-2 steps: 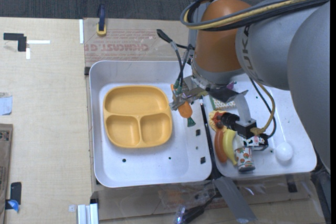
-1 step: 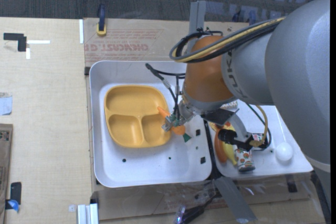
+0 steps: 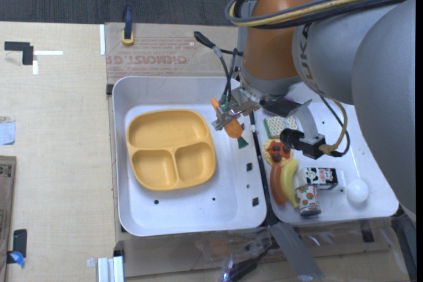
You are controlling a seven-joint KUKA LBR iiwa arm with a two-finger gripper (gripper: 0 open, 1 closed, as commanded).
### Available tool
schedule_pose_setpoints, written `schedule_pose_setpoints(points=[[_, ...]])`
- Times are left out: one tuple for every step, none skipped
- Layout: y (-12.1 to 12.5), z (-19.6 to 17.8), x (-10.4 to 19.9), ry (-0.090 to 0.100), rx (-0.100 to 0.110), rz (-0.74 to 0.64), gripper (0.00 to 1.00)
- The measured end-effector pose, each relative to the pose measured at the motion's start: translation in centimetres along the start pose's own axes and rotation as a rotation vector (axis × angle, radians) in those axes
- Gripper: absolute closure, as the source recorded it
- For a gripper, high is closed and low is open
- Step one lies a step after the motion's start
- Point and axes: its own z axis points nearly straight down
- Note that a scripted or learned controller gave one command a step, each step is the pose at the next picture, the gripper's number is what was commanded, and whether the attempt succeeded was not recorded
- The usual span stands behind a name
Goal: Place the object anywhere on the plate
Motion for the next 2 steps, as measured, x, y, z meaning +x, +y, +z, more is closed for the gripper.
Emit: schedule_pose_setpoints(points=[[2.42, 1.64, 5.93, 0.000, 0.002, 0.025, 1.00], [2.42, 1.63, 5.90, 0.000, 0.002, 0.026, 0.00]])
